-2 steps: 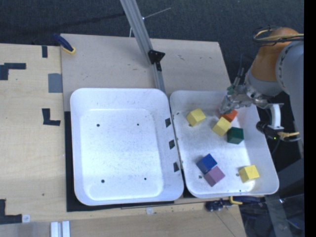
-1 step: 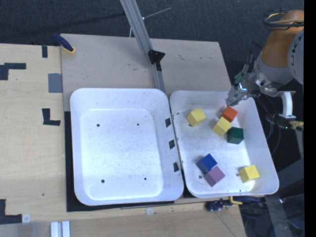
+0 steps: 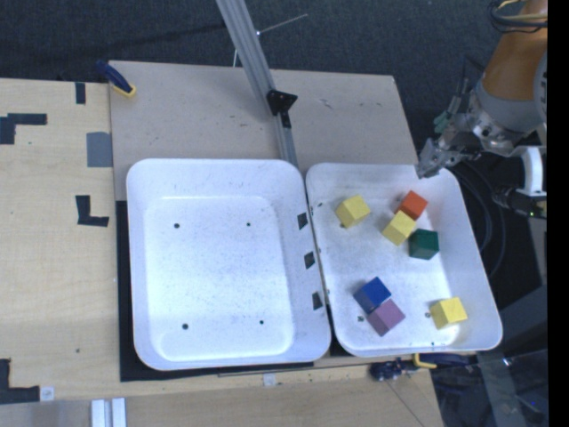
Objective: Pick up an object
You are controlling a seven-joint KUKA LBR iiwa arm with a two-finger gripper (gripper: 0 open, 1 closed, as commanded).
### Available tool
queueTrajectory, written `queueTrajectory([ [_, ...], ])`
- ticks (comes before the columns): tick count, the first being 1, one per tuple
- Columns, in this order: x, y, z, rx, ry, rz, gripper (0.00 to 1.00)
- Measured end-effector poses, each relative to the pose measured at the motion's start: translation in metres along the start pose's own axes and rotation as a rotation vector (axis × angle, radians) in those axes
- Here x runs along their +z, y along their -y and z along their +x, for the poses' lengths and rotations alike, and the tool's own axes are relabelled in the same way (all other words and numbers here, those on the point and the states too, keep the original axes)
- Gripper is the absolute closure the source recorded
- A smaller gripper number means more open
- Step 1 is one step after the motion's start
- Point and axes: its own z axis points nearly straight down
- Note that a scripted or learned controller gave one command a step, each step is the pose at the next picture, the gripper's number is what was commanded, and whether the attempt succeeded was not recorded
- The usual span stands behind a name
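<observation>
The gripper (image 3: 429, 165) hovers at the right bin's (image 3: 476, 265) far edge, can't tell its state, probably lining up since the orange cube (image 3: 413, 205) sits just below it.

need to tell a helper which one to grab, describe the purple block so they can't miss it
Look in the right-hand shallow white bin, toward its near edge. The small purple cube sits there touching a small blue cube, and it is the sole purple piece among yellow, orange and green ones.

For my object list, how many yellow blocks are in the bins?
3, all in the right bin: one yellow block near its far left, one touching the orange block, one near the front right corner.
</observation>
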Motion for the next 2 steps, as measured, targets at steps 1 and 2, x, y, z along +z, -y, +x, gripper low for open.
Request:
queueTrajectory([
  [1, -0.045, -0.004, -0.005, -0.001, 0.001, 0.000, 1.00],
  [2, -0.046, -0.005, 0.056, -0.005, -0.002, 0.005, 1.00],
])
